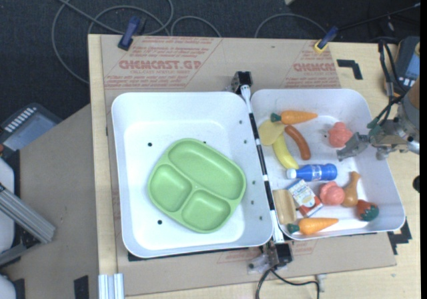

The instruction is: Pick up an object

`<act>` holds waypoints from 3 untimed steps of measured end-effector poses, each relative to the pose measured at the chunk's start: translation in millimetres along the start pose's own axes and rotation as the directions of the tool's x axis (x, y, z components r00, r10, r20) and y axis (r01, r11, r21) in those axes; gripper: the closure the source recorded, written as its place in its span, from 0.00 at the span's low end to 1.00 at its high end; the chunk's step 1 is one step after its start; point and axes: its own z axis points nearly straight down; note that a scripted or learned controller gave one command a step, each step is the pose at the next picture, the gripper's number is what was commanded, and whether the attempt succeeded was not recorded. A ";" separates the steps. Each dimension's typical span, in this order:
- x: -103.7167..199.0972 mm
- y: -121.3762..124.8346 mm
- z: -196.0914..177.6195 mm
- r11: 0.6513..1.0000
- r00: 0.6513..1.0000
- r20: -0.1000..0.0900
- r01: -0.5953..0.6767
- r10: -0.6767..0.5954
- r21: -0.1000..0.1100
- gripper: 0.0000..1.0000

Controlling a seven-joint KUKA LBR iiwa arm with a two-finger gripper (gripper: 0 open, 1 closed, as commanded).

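The right bin [380, 112] holds several toy foods. A carrot [298, 117] lies at the back, with a brown sausage [298, 142] and a banana [283, 153] below it. A pink ball [339, 133] sits toward the right. A blue bottle [316, 172] lies mid-bin, with a juice box [303, 197], a pink piece [331, 193] and a second carrot [317, 225] nearer the front. My gripper [360, 142] hangs over the bin's right side, just right of the pink ball. It is open and nothing is between its fingers.
The left bin [130, 117] holds a green divided plate [196, 185]. An orange drumstick [351, 189] and a red-and-green piece [366, 210] lie near the right bin's front right corner. Cables trail across the floor behind the bench.
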 end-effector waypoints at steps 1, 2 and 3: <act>30.7 -2.4 91.2 1.000 1.000 0.002 0.000 0.000 -0.014 0.00; 51.1 -26.1 105.8 1.000 1.000 0.003 -0.002 0.002 -0.011 0.00; 28.9 33.5 108.6 1.000 1.000 0.001 0.000 0.000 -0.002 0.00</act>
